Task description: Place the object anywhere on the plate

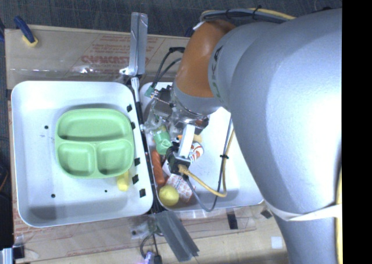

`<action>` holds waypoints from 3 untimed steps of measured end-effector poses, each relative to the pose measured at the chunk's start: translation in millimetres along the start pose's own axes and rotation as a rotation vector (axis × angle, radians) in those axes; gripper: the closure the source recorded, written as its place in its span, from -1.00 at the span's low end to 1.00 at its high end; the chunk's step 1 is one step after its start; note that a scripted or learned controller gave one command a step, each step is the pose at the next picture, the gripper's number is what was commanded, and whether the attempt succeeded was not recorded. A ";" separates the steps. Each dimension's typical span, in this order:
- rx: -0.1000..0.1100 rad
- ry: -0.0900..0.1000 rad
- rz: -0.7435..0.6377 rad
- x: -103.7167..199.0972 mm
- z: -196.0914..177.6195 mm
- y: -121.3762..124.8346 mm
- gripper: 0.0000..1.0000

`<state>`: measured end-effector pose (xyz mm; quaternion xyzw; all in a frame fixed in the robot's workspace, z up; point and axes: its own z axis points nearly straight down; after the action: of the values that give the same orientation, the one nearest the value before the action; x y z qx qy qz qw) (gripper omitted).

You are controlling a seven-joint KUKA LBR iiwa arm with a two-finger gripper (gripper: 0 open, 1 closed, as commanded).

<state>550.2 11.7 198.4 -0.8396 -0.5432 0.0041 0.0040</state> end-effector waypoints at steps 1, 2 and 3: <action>-0.008 0.001 -0.071 33.6 7.2 30.3 1.00; -0.005 -0.001 -0.089 80.1 8.3 -33.4 1.00; -0.008 0.002 -0.090 158.6 -50.6 -128.4 1.00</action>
<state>498.6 208.9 250.0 -0.8142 -0.5806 0.0011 0.0014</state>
